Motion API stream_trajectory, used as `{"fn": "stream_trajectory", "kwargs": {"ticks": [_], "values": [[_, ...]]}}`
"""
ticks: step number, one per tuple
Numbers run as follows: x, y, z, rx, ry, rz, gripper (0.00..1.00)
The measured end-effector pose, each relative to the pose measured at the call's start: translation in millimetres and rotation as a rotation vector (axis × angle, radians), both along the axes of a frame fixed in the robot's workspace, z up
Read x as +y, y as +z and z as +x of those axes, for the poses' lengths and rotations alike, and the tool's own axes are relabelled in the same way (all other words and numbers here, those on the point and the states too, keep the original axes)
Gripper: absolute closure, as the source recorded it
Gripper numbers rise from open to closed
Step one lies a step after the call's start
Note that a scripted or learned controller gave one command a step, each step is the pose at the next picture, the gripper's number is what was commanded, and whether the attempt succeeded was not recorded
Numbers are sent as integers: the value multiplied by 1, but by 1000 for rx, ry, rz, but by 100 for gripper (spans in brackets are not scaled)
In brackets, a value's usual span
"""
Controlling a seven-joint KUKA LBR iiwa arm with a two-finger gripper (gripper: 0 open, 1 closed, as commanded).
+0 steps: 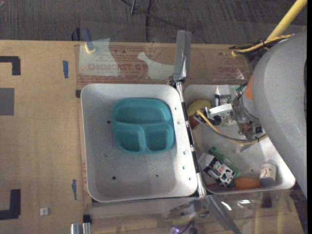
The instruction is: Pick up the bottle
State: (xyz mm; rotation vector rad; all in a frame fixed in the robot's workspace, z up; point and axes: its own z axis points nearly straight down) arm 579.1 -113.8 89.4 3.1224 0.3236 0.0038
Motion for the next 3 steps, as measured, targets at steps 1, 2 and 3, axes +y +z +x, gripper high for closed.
{"fn": "stream_trajectory", "kwargs": {"ticks": [1,2,3], "values": [[56,95,-55,7,-2,4,0],[5,14,-71,8,-5,5,0],[63,94,-100,6,-4,4,0]]}}
